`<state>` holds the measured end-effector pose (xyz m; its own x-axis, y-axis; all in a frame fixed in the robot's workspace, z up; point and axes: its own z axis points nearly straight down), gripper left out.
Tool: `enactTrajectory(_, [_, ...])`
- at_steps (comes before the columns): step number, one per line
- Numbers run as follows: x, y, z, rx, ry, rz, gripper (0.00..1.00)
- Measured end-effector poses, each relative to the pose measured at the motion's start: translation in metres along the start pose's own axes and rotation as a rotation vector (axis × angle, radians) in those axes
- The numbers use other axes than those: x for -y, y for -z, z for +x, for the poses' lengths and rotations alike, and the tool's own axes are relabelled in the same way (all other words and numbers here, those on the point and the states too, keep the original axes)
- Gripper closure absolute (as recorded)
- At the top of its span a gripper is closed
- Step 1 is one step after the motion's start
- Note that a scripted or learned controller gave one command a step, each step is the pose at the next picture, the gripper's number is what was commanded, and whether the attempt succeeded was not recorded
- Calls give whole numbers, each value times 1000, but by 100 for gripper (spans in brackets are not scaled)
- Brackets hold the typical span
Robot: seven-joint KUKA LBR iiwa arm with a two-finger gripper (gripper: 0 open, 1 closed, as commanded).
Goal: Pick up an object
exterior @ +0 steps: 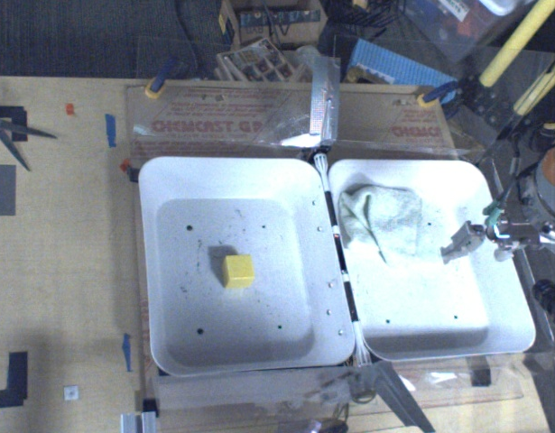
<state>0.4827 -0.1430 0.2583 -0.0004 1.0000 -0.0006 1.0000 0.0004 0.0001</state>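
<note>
A small yellow block [239,271] lies near the middle of the left bin [169,188]. In the back left part of the right bin [439,332] lies a crumpled white cloth with green streaks [383,217]. My gripper [471,239] hangs over the right side of the right bin, reaching in from the right edge. It is to the right of the cloth and apart from it, and far from the yellow block. I see nothing held in it.
The two white bins sit side by side, joined by a raised divider [336,242]. Clear plastic sheeting and cardboard [259,124] lie behind them. Cables and boxes crowd the back. Bare wooden bench [60,242] extends to the left.
</note>
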Motion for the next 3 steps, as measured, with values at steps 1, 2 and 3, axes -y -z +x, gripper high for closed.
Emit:
enactTrajectory(1, [-47,-127,52,-1,-66,2,0])
enactTrajectory(2, [-117,-124,33,0,-62,0,0])
enactTrajectory(3, [-183,-166,39,2,41,-5,0])
